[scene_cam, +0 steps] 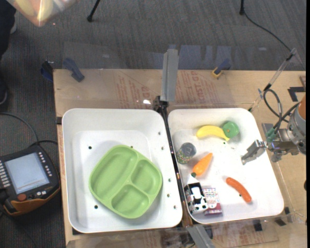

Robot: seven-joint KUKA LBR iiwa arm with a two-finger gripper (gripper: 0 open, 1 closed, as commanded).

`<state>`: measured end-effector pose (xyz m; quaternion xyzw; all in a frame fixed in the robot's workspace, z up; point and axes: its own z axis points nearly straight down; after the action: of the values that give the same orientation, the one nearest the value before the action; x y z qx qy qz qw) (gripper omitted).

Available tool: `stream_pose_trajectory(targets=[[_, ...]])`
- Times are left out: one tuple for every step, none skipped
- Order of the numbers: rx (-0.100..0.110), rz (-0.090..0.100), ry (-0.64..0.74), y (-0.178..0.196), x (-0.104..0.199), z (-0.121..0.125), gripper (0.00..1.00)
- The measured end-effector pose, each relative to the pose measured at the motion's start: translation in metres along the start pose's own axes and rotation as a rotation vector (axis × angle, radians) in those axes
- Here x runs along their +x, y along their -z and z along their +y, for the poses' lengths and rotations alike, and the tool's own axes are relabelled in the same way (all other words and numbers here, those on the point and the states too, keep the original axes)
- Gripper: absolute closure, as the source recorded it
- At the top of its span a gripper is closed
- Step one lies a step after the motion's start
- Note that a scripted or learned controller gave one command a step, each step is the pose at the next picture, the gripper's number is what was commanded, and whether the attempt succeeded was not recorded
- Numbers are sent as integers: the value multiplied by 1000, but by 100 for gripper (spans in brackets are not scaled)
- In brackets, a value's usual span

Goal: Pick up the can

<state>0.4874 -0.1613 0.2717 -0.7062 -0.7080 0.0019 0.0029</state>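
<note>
end effector: grey two-finger end effector (254, 153) over the right edge of the right-hand shallow white bin (263, 185), reaching in from the right. Can't tell if open or closed from this angle; nothing visibly between its tips.
arm: grey wrist with orange band (305, 110) just outside the bin's right rim, cables looping above it.
can: small round metal can with a dark top (186, 151), at the left side of the same bin, just beside the divider between the 2 bins. Appears upright, top face toward the camera, so no useful long axis.
key relation: can lies left of the end effector, across most of the bin, at about the same depth in view. Judgement: next move is mostly a straight leftward traverse, then descent.
clutter near can: orange carrot-shaped toy (202, 165) touching or just beside the can on its lower right; yellow banana (213, 132) up and right, with a green round object (231, 130) next to it.
other items: orange-red elongated toy (238, 188) lower right; small printed box (203, 198) near the bottom edge.
left bin: holds a green 3-compartment plate (125, 181).
risk: carrot crowds 1 side of the can; fingers could clip it on descent.
progress: pick not yet started, my read.
</note>
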Motion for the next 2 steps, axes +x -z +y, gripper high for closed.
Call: stream_pose_trajectory(targets=[[1, 2, -359, -146, -6, 7, 0], [-1, 0, -378, -131, -2, 117, 0]])
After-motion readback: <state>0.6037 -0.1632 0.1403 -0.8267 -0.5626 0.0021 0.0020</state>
